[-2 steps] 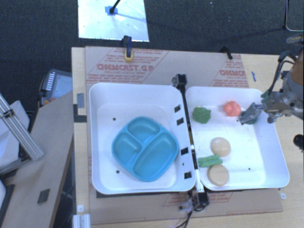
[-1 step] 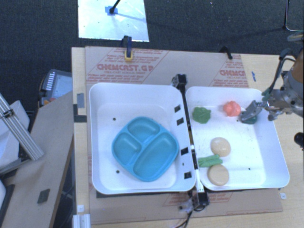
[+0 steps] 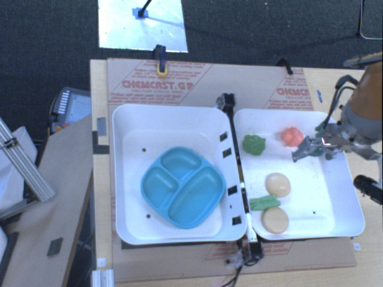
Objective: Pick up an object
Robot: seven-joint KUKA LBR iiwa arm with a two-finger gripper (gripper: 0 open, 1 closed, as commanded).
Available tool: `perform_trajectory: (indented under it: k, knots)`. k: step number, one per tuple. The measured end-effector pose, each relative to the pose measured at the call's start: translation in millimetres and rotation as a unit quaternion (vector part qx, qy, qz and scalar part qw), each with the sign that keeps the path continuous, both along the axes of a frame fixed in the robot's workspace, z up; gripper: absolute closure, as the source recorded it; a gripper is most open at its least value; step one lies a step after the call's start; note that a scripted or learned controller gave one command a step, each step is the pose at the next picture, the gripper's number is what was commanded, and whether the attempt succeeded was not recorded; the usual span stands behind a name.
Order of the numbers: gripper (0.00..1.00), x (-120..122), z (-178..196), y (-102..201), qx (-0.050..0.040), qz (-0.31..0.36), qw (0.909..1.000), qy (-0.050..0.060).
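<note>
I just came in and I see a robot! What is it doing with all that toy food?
The robot arm reaches in from the right, and its claw hovers over the right bin, close to the orange piece. It holds nothing. A green piece, two cream rounds and a green stick lie in that bin. A blue tray sits in the left bin.

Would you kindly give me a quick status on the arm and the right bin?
Pincer low over right bin, nothing visibly held. Red lump close beside it; green lump and two pale rounds apart. Nothing blocking.
</note>
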State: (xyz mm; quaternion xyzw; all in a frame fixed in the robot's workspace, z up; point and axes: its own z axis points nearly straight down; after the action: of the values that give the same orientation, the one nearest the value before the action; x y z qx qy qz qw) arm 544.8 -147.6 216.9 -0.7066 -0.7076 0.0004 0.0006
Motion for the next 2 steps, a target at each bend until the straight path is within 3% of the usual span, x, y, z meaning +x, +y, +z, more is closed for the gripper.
perform_trajectory:
  k: [2]
  knots:
    - [0.0,10.1,-115.7,-5.2,-0.0002,0.0,1.0,-0.001]
